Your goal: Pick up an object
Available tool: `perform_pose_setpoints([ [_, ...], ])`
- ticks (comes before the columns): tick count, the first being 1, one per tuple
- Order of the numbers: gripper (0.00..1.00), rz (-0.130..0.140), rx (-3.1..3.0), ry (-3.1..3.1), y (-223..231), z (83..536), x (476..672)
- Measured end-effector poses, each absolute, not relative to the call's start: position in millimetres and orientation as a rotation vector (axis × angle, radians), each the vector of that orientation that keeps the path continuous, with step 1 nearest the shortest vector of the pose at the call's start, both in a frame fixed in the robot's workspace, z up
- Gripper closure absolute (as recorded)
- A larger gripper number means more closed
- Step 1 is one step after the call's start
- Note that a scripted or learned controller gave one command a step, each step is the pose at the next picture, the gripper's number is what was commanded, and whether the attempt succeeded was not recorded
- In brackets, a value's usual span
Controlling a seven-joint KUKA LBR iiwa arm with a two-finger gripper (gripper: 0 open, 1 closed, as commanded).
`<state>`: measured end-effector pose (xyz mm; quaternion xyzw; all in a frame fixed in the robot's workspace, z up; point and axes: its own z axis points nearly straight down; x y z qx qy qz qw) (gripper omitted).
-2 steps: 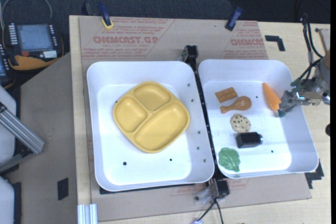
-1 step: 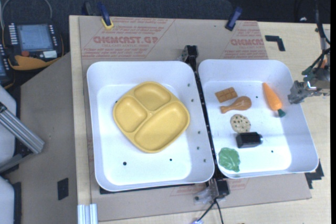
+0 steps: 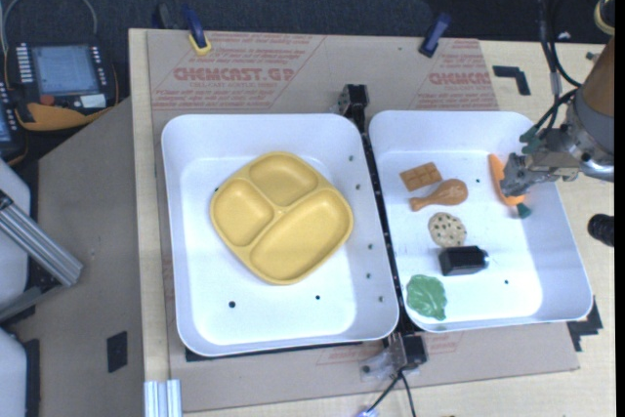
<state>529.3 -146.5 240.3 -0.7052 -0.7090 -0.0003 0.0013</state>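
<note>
A: Where's the gripper [image 3: 518, 173]?

B: At the right bin's [image 3: 562, 303] upper right, over an orange carrot-like piece [image 3: 505, 183] by the right wall; whether it's clamped or apart, I can't tell. The piece's long axis runs upper left to lower right.

A: Room to move?

B: Open floor at lower right. The waffle [image 3: 421, 177], drumstick [image 3: 439, 195], cookie [image 3: 447, 229], black block [image 3: 462, 260] and green leaf [image 3: 427, 296] cluster left. The left bin [image 3: 186, 210] holds a yellow divided plate [image 3: 282, 216].

A: Writing?

B: "CHEMCAST" on the cardboard [image 3: 234, 73].

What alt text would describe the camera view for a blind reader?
A grey robot arm's claw hangs over an orange carrot-shaped toy in the right white bin, which also holds toy foods. The left white bin holds a yellow three-compartment plastic plate.
</note>
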Motion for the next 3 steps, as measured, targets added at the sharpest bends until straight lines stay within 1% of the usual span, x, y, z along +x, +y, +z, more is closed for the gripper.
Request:
perform_pose_setpoints([
  [1, 1.00, 0.000, -2.218, -2.221, -103, 235, 532.9],
  [3, 1.00, -0.003, -2.214, -2.228, 5, 248, 530.9],
])
